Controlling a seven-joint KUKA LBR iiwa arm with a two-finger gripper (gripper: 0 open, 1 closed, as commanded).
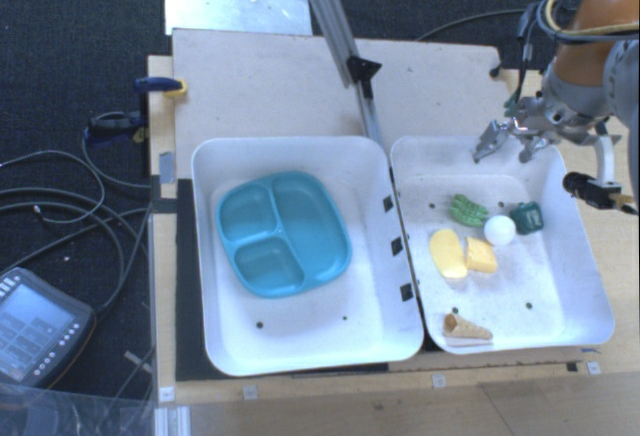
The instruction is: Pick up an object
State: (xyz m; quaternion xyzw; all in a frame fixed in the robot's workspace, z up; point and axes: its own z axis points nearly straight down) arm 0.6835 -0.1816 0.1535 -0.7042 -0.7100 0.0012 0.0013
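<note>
The arm [600,44] is a rounded grey body with a glossy orange band bulging above the wrist, up at about two o'clock. A yellow cable and darker black ones loop around the orange part and trail down its side. Below the grey wrist sits a silvery metal gripper [508,146] with thin, pale fingers, and a small black fitting juts from the arm at about three o'clock.

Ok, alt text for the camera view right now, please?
The gripper hovers open over the right bin's far edge, holding nothing; small toy foods cluster below it. The left bin holds a blue divided plate.
</note>
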